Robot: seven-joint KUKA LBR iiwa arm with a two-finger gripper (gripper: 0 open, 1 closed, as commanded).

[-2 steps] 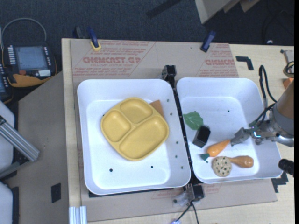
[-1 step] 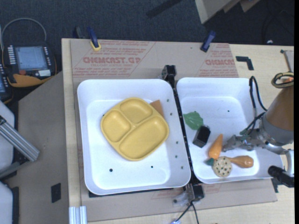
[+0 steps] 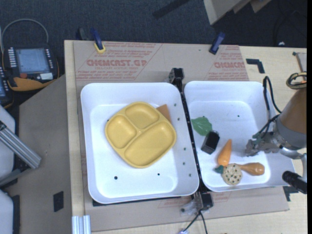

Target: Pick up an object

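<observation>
The right bin (image 3: 229,89) holds several small items. A green leaf-shaped piece (image 3: 201,125) lies near its left wall, with a small black block (image 3: 210,142) just below it. An orange carrot (image 3: 224,152) leans toward the front, beside a round speckled piece (image 3: 232,174) and a tan drumstick-shaped toy (image 3: 251,168). My gripper (image 3: 252,148) reaches in from the right and hovers just above the tan toy, to the right of the carrot. Nothing shows in its grasp.
The left bin (image 3: 97,179) holds a yellow divided plate (image 3: 141,133) with a brown wedge (image 3: 164,112) peeking out behind it. A black divider with clamps runs between the bins. A pendant screen (image 3: 30,62) sits off the bench at far left.
</observation>
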